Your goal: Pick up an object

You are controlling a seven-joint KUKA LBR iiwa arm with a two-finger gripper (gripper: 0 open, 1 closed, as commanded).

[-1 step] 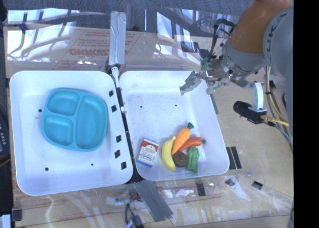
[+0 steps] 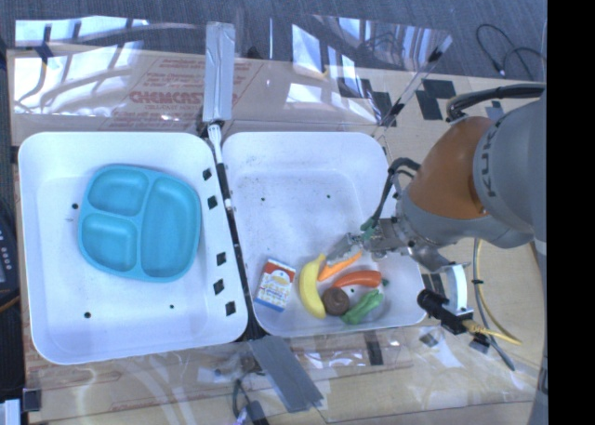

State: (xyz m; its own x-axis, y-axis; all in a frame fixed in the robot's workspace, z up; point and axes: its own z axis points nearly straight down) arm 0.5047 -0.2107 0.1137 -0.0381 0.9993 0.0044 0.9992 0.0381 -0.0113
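Note:
In the right bin [image 2: 307,181] a heap of toy food lies near the front edge: a yellow banana [image 2: 310,289], an orange carrot [image 2: 337,269], a red-orange pepper [image 2: 358,279], a brown round piece [image 2: 336,301] and a green vegetable [image 2: 363,306]. A small white and orange carton [image 2: 274,285] rests to the left of the heap. My gripper [image 2: 365,239] hangs low over the heap's right side, just above the carrot and the pepper. Nothing shows between its fingers.
The left bin [image 2: 56,181] holds a blue divided plate [image 2: 140,222]. The arm's orange band [image 2: 451,177] and grey body stand over the right bin's right wall. Cables [image 2: 483,321] trail at the bench's front right.

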